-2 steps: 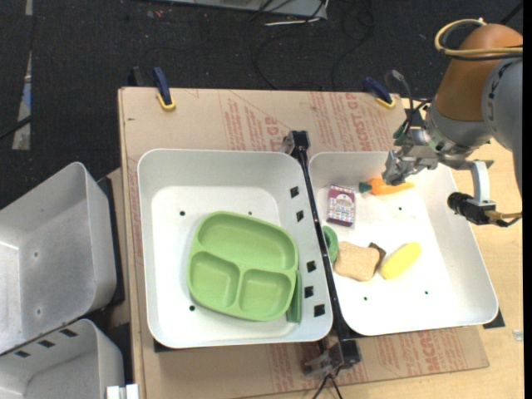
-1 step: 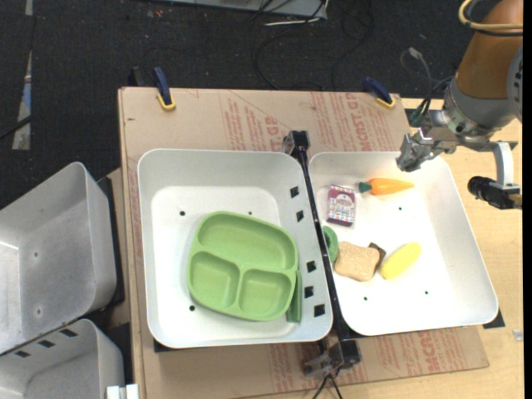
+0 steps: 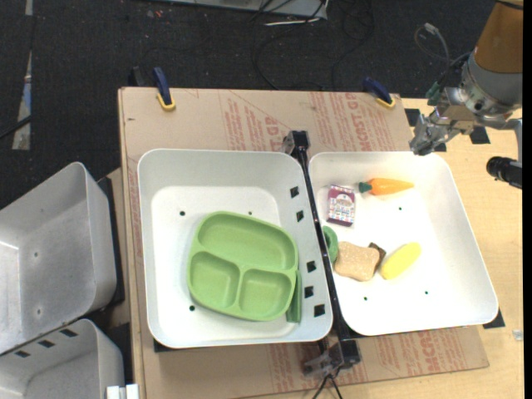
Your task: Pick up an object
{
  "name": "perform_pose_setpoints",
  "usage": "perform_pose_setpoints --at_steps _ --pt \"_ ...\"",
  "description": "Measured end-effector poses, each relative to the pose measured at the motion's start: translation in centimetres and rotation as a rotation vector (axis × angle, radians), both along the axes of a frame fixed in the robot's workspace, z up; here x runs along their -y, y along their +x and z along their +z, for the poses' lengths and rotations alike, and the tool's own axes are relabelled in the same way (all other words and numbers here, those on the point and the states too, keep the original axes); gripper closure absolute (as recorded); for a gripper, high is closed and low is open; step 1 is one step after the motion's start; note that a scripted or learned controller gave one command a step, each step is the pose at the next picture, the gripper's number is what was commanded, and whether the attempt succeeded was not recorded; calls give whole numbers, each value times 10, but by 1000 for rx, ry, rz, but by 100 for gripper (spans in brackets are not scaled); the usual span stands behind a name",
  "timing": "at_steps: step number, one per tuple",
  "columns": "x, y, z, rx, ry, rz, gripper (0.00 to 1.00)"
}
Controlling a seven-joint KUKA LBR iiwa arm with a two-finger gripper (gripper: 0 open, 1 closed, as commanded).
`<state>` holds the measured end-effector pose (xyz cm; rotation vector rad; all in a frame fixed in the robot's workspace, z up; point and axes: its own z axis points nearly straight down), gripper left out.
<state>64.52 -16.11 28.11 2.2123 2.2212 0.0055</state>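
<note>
The right bin holds an orange carrot, a small purple-and-white packet, a tan slice of bread and a yellow lemon-shaped piece. A bit of green peeks out at that bin's left wall. My gripper hangs above the bin's far right corner, up and to the right of the carrot, with nothing seen between its fingers.
In the left bin lies a green three-compartment tray. A black divider runs between the bins. Grey plastic tubs stand off the bench at the left. Yellow clamps hold the board's far edge.
</note>
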Motion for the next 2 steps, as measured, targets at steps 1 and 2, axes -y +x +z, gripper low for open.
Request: perform_pose_setpoints --at_steps 1,2 --pt "-43 -14 -2 -8 3 3 100" --pt "-105 -24 -14 -10 4 5 100"
